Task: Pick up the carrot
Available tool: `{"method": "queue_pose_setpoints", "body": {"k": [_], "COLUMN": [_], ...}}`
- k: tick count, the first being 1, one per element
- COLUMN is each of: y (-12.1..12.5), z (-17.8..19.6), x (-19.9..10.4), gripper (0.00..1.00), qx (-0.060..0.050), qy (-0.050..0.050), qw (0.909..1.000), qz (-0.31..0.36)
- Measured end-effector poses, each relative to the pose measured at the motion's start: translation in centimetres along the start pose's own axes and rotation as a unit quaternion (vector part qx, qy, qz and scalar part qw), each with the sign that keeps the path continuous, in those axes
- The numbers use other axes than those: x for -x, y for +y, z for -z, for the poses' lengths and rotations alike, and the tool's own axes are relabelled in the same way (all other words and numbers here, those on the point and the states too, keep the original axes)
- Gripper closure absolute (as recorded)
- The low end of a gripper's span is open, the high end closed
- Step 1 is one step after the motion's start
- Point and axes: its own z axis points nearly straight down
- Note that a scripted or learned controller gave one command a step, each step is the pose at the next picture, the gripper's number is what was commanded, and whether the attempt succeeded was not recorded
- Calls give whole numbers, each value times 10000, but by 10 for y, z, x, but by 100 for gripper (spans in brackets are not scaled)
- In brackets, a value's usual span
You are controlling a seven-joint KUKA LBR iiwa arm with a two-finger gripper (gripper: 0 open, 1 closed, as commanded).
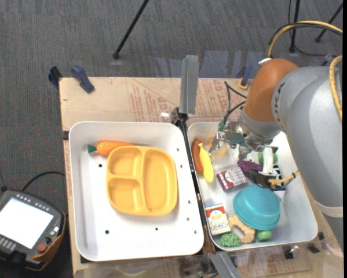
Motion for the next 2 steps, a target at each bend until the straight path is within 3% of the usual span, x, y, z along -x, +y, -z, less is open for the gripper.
{"method": "queue_pose_setpoints", "body": {"k": [1, 2], "y": [1, 1], "z": [-2, -2], "x": [8, 8], "gripper": [0, 0], "qx": [-36, -42], "qy": [49, 50], "qw": [9869, 9793], "qz": [-1612, -2021]}}
